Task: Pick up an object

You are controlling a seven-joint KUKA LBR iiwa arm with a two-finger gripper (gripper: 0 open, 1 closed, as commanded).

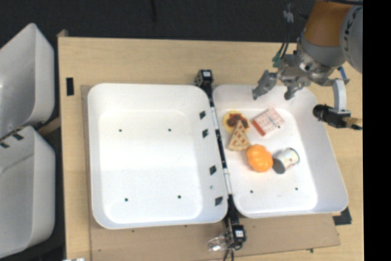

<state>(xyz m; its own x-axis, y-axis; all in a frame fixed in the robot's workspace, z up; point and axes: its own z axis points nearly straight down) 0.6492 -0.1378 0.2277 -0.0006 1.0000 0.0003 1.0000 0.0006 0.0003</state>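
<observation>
We see the gripper (277,87) poised above the far edge of the right bin (324,189), its two grey metal fingers spread apart and holding nothing. Below it, in that smooth white plastic bin, lie a boxy red-and-white carton (268,121), a round glossy orange (259,158), a short silver can (286,160), a ridged waffle wedge (239,140) and a round pastry (234,120).

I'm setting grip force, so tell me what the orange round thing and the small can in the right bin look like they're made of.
Orange round thing: probably plastic toy fruit, with an even, saturated colour and a smooth, slightly lobed, fairly matte surface.
Small can: probably metal or metallised plastic, lying on its side with a pale grey body and a dark end. The picture is too coarse to say which.
</observation>
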